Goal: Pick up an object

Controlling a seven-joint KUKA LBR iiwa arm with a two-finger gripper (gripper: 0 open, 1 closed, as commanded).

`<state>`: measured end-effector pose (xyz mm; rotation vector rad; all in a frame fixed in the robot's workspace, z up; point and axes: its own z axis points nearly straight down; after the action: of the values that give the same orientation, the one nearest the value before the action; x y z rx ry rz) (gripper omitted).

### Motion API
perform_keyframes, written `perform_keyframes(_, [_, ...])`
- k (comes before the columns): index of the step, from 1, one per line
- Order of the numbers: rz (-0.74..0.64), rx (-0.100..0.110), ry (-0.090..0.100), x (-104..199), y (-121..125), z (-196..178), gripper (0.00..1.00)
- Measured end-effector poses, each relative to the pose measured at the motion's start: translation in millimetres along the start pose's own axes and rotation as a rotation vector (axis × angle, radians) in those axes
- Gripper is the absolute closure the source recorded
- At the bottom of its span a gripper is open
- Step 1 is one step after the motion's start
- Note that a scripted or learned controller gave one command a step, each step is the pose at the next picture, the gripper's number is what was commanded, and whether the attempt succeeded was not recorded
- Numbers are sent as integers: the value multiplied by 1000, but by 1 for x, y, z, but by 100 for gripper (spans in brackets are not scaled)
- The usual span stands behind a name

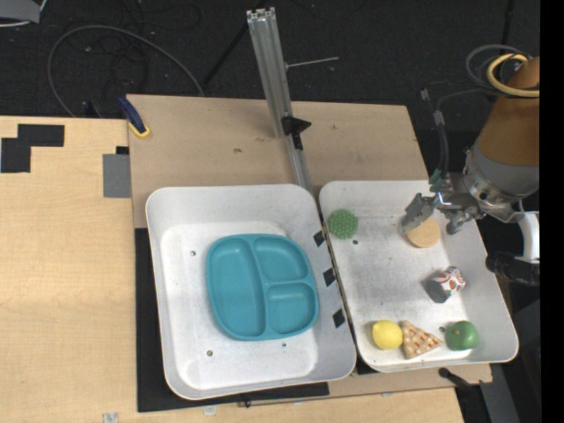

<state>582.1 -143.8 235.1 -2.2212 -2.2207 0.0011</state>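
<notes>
Two white bins on our wooden bench (pixel 352 135).
Our gripper (pixel 438 211) spreads its fingers wide over the tan biscuit (pixel 424 234), at the right bin's (pixel 388 267) one o'clock.

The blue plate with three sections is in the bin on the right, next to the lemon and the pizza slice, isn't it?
Not quite. The camera view shows the blue plate in the left bin, by itself. The lemon and the pizza slice are in the right bin, near its front edge, so the plate isn't next to them.
</notes>
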Motion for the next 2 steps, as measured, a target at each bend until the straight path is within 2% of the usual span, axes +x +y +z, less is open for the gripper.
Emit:
perform_keyframes(1, [0, 8, 2, -2, -3, 64, 0])
perform_keyframes(2, [0, 7, 2, 0, 6, 122, 0])
